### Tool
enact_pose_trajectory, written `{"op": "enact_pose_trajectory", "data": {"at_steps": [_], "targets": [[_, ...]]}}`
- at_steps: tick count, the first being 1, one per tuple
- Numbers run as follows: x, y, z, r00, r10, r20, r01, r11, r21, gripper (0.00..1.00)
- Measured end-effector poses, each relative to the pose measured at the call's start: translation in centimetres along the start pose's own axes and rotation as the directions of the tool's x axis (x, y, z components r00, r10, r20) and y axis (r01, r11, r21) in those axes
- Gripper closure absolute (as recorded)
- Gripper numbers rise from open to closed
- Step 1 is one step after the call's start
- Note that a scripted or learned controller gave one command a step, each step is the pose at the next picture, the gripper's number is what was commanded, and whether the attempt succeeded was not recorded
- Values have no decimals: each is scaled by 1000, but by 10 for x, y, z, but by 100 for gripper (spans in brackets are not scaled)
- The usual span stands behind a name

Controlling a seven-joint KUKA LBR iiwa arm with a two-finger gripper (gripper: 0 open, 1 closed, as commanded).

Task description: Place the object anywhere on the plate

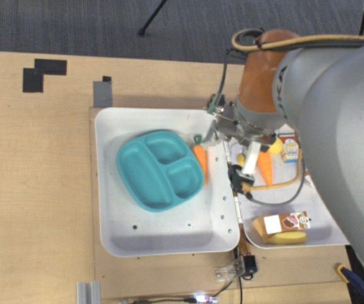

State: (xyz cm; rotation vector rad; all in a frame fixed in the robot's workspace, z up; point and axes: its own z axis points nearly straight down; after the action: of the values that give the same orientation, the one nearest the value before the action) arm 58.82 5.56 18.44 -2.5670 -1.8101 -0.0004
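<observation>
A teal divided plate [159, 170] lies in the left bin [163, 242]. An orange carrot with a green top [200, 159] is at the plate's right edge, between the plate and the wall that parts the bins. My gripper [219, 130] hangs just above and to the right of the carrot's green end, under the grey arm with its orange band. The wrist hides the gripper's tips, and I cannot tell whether the carrot is touching it or lying in the bin.
The right bin [324, 239] holds a second orange carrot [265, 167], a small red and white box [289, 149], a brown and white packet [284, 222] and a yellow banana [287, 237]. The arm covers much of that bin.
</observation>
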Motion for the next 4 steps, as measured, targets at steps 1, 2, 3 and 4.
{"op": "enact_pose_trajectory", "data": {"at_steps": [1, 2, 3, 4], "targets": [[1, 1, -11, 1000, -7, -1, 7, 1000, -1, 100], [69, -23, -6, 981, -194, 0, 194, 981, 0, 100], [70, -23, -16, 980, -198, -1, 198, 980, -1, 100], [70, -22, -27, 979, -202, -2, 202, 979, -2, 100]]}}
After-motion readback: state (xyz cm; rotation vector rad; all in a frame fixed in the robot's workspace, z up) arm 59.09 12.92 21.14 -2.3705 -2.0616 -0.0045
